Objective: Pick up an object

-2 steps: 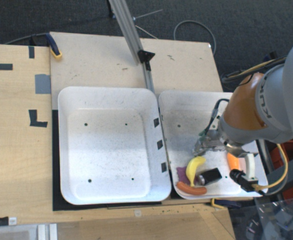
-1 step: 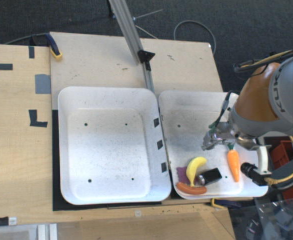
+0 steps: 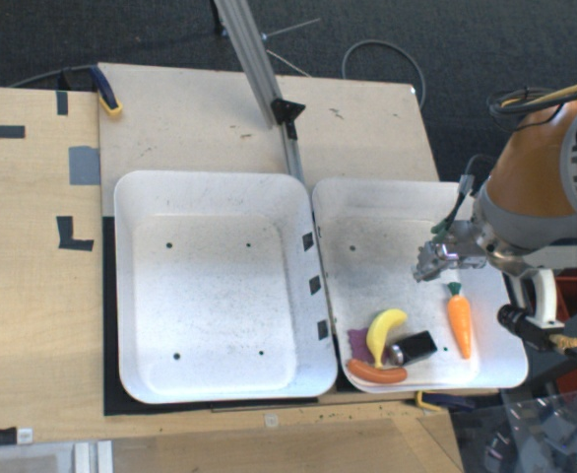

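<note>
Camera view, gripper point(image 3: 432, 262) above right bin point(image 3: 367, 215) — apparently holding nothing

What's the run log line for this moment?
tool over right bin | above carrot | banana, sausage near front | nothing seen held

Grey arm point(image 3: 535, 180), orange band, metallic gripper point(image 3: 434, 261)
</note>
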Available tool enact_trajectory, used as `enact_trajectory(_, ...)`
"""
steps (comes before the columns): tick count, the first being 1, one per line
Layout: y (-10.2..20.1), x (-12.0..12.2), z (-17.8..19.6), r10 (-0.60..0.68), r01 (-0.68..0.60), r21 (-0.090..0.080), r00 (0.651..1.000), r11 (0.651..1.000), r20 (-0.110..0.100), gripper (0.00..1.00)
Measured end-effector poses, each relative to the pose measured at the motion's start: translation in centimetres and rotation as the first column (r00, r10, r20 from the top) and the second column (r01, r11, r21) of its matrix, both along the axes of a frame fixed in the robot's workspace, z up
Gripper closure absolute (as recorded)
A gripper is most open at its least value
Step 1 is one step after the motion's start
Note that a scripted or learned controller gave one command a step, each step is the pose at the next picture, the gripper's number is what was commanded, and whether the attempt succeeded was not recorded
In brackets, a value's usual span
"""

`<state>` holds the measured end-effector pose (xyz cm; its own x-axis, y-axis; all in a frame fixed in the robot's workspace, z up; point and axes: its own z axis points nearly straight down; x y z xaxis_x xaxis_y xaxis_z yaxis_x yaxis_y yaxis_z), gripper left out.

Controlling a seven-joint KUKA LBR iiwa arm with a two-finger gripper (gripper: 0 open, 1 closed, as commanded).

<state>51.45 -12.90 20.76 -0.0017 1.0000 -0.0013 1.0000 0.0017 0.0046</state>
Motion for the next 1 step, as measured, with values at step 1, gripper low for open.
enact_trajectory(1,0.04,0.05,1.42,0.000,0.000,0.001,1.000,1.000,-0.004,1.00)
